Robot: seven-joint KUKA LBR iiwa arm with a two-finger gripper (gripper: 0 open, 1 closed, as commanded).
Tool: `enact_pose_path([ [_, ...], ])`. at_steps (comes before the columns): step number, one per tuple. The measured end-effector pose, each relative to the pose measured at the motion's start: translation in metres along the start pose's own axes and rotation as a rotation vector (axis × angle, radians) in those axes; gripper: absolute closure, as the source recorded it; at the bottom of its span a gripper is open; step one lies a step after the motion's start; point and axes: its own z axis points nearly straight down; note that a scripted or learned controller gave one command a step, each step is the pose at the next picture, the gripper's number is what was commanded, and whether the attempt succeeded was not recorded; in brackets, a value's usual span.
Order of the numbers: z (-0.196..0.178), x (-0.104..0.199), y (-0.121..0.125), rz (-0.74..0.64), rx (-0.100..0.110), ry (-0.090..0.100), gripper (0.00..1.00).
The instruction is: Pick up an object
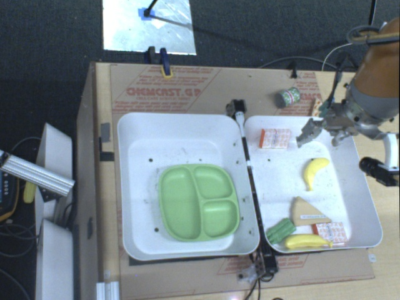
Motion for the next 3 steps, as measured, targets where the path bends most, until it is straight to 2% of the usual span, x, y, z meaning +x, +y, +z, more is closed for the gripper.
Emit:
enact_pose_path([
  [1,0.093,-0.058,-0.009,0.003,0.003,-0.001,0.0],
  [2,0.16,-0.056,-0.01,0.002,0.001,0.0,0.0],
  [3,0.149,-0.057,-0.009,0.001,-0.002,-0.001,1.0],
])
